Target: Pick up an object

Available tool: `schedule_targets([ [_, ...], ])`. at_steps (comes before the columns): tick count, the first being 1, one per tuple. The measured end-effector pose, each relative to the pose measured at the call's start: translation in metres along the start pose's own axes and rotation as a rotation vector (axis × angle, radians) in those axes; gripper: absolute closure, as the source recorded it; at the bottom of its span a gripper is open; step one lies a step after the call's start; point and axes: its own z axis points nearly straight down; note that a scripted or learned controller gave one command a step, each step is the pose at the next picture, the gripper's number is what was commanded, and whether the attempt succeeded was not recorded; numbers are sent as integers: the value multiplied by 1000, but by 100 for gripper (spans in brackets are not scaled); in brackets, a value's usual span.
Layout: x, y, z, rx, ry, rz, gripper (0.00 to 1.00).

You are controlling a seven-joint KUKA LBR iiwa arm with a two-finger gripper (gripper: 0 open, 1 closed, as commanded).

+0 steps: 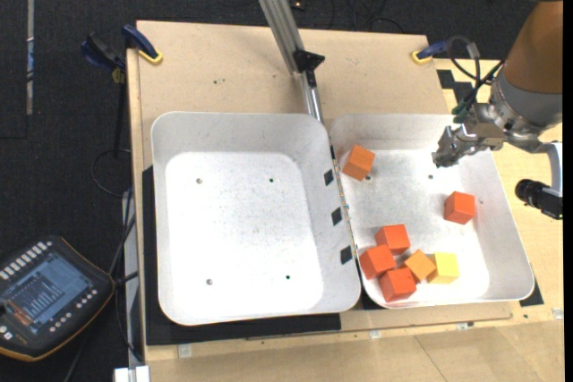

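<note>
Orange cubes (391,259) clustered, tool (445,158) above

Six blocks (397,264) in the right bin (501,219) (four clustered near its front edge)

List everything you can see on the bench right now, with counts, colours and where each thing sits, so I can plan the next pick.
White bins: 2, side by side on the bench; left bin, right bin.
Orange blocks: 6, all in the right bin; one near its upper left, one at its right side, four bunched at the lower middle.
Yellow block: 1, right end of that bunch.
Metal pole: 1, grey, slanting down to the gap between the bins.
Clamps: 2, blue and yellow, at the board's top corners.
Handheld pendant: 1, grey and orange, lower left, off the bench.
Pincer: 1, dark, over the right bin's upper part, nothing seen in it.
</note>
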Motion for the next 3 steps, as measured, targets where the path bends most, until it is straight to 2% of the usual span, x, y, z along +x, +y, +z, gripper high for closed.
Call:
schedule_targets([
  [3, 171, 24, 20, 5, 3, -6, 100],
])
